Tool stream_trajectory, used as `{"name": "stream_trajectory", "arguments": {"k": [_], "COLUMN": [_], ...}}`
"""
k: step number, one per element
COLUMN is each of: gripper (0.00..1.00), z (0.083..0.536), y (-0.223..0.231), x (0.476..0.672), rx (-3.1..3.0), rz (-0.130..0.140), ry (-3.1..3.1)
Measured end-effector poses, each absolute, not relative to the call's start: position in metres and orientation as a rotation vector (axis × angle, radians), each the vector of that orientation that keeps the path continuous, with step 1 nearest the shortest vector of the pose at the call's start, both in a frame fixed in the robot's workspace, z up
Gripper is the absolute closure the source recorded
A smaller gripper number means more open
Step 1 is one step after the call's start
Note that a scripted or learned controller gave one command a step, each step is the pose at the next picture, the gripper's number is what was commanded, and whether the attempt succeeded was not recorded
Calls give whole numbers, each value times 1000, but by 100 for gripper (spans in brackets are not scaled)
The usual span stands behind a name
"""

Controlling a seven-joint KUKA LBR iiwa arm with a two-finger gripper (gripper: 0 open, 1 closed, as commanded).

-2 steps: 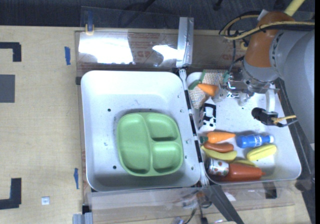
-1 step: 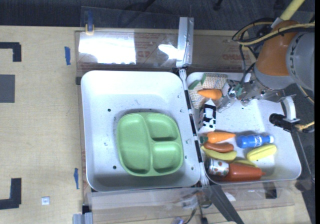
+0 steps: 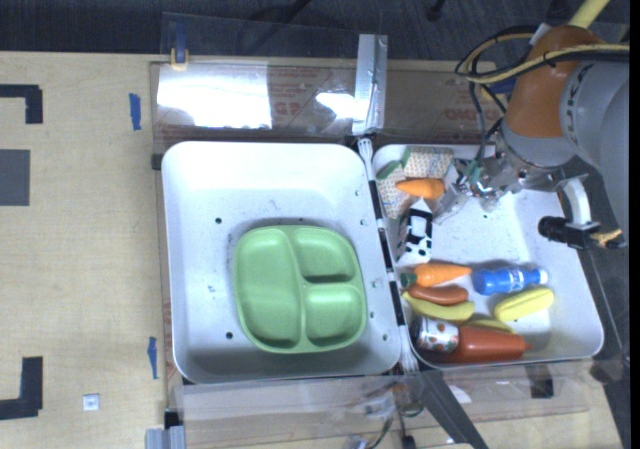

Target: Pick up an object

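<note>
Two shallow white bins sit side by side on the pale wooden bench [image 3: 80,267]. Left white bin [image 3: 190,187]: holds one green plastic divided plate [image 3: 298,287] with three compartments, lying flat near the bin's middle.

Right white bin [image 3: 560,277]: crowded with small toys. Small orange plastic carrot [image 3: 419,188] near the far left corner, long axis roughly left-right across the view, beside a patch of patterned cloth or paper that is too small to make out. Black-and-white cow-patterned toy [image 3: 417,231] just below it, long axis running near-to-far, close to the bin's left wall. Nearer the camera, a cluster touching or almost touching: larger orange carrot-shaped toy [image 3: 441,275] lying left-right; red-orange sausage-shaped piece [image 3: 440,293] under it; yellow banana toy [image 3: 441,310]; blue plastic bottle [image 3: 508,280] lying on its side, long axis left-right, slightly tilted up to the right; yellow lemon-like toy [image 3: 524,303] just beside the bottle; long red-orange plastic piece [image 3: 490,342] along the near wall, left-right; small round printed can or cup [image 3: 436,338] at its left end.

Grey arm with orange band [image 3: 540,102] reaches in from the right. End effector [image 3: 482,183] low over the far part of the right bin, just right of the small carrot. Cannot tell how far its fingers are spread, or whether anything is in them.
</note>
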State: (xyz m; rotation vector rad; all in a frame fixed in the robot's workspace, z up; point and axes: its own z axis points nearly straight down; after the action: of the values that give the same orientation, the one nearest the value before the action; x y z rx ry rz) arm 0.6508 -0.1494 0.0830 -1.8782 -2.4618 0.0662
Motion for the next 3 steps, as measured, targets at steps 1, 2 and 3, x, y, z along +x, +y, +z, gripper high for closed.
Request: {"name": "stream_trajectory", "arguments": {"k": [1,2,3], "gripper": [0,0,0], "z": [83,126,123], "y": [-139,-153,-177], "x": [656,657,660], "rx": [-2190,-1774,-1925], "rz": [51,36,23], "ry": [-2216,-2559,-2450]}}
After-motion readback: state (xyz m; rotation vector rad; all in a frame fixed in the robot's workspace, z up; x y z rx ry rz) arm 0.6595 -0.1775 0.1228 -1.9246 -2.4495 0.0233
